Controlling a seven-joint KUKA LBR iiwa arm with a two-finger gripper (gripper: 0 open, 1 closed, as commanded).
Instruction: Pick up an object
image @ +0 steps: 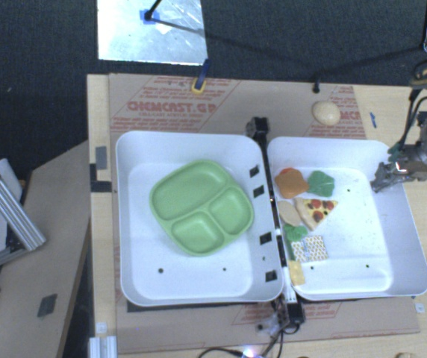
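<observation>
Small toy foods lie bunched at the left side of the right bin (393,271): an orange piece (290,181), a dark green piece (321,182), a pizza slice (316,209), a small green piece (296,232) and a patterned square (310,248). A yellow strip (295,273) rests at the divider. My gripper (387,176) hovers over the right bin's far right edge, well apart from the foods, with nothing seen between its fingers.
The left bin (139,274) holds a green three-compartment plate (201,206). A beige ball (326,112) sits on the cardboard behind the right bin. A black clip strip (269,200) runs between the bins.
</observation>
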